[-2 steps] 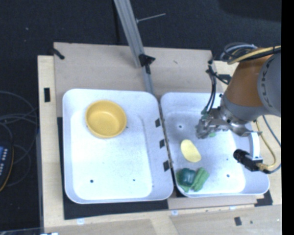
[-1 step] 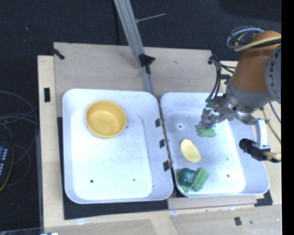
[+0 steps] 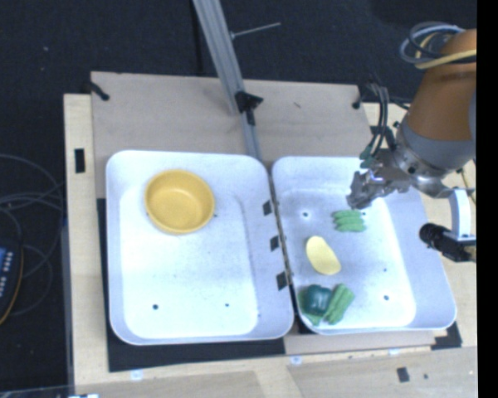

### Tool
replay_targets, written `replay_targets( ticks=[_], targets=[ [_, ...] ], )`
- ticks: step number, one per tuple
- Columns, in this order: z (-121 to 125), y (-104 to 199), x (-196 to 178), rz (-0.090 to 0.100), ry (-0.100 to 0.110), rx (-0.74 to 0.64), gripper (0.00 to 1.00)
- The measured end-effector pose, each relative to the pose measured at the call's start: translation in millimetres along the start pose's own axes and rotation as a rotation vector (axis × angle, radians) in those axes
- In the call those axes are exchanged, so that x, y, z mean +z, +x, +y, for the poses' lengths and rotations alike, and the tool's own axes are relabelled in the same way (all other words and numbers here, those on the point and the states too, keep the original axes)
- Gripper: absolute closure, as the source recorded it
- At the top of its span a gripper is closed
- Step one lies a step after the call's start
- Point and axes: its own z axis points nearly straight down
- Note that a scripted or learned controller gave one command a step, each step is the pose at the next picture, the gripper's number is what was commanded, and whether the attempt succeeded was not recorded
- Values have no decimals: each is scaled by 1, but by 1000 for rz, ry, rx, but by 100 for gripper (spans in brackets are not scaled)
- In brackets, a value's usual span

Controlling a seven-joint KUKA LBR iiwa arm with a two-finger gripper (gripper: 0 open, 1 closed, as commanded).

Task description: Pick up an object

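- White plastic, left bin [image 3: 133, 247]: shallow tray with rounded corners, lying on the left half of the bench [image 3: 166, 106]. Holds one item.
- Yellow bowl [image 3: 179, 201]: round, upright, in the far left part of the left bin, well apart from everything else.
- White plastic, right bin [image 3: 398, 280]: same kind of tray, side by side with the left one, their inner rims touching along the middle. Holds three items.
- Green ridged piece [image 3: 348, 220]: small, light green, lying flat in the far half of the right bin, just below the gripper in the view.
- Yellow lump [image 3: 322, 255]: pale, oval, near the middle of the right bin, nearer the camera than the ridged piece and apart from it.
- Dark green object [image 3: 327, 302]: two-toned, a darker rounded part and a lighter long part pressed together, at the near left corner of the right bin, close to the rim.
- Arm [image 3: 441, 98]: grey with orange band, reaching in from the right over the far side of the right bin.
- Gripper [image 3: 363, 194]: low over the right bin, just above the ridged piece. State of the jaws: cannot tell; no item is visible between them.
- Grey pole [image 3: 220, 44]: slanted, running from the top edge down to the gap between the bins.
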Motion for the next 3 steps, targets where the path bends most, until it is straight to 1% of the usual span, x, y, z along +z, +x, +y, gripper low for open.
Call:
replay_targets(
  ticks=[1,3],
  targets=[
    [-2,61,6,1,4,-4,100],
    [6,163,33,0,6,-3,100]
  ],
)
